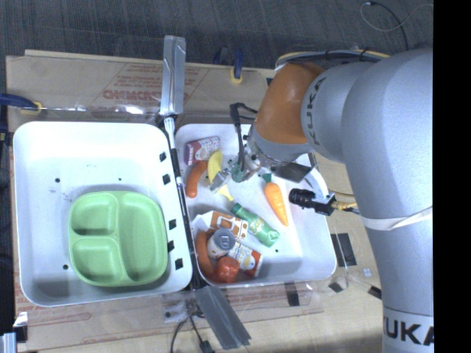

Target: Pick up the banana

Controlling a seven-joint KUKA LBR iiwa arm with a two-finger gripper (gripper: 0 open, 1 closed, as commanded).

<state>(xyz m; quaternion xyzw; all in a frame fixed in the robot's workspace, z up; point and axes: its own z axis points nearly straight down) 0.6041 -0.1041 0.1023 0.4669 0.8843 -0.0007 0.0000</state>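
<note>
The yellow banana (214, 166) lies in the upper left part of the right bin (313, 259), between an orange sausage-shaped piece (195, 178) and my gripper. My gripper (234, 173) hangs just right of the banana, low over the bin, its tip close to the banana's lower end. Nothing shows between its fingers, and the wrist hides how far apart they stand.
The right bin also holds a small maroon packet (200, 150), a carrot (276, 201), a green bottle (255, 224), an orange carton (234, 243) and a red tomato (227, 269). In the left bin (44, 153) sits a green divided plate (118, 237). The grey arm covers the right side.
</note>
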